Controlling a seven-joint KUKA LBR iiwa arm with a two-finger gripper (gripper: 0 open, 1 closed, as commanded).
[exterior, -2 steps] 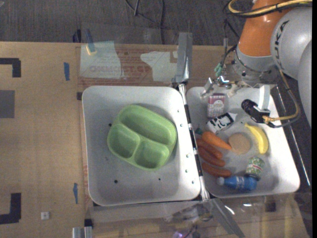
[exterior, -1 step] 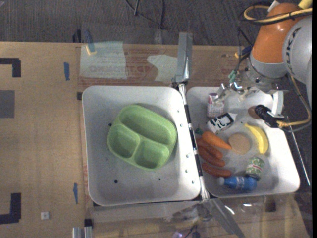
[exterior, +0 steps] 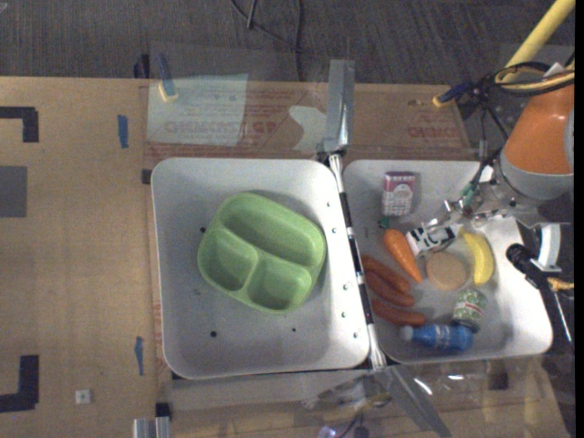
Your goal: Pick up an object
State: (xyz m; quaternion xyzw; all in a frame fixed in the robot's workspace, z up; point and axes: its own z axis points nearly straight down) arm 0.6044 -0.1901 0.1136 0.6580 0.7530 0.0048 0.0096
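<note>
Right now the pincer [exterior: 453, 210] hangs over the right white bin [exterior: 529, 336]; whether it is spread or pressed together I cannot tell. Just below it lies a small black-and-white carton [exterior: 431, 238], with a curved yellow banana [exterior: 479, 256] beside it, long axis running up-down in the view.

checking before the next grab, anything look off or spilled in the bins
Nothing spilled or damaged. The green tray sits askew in the left bin; the blue bottle lies on its side in the crowded right bin.
</note>
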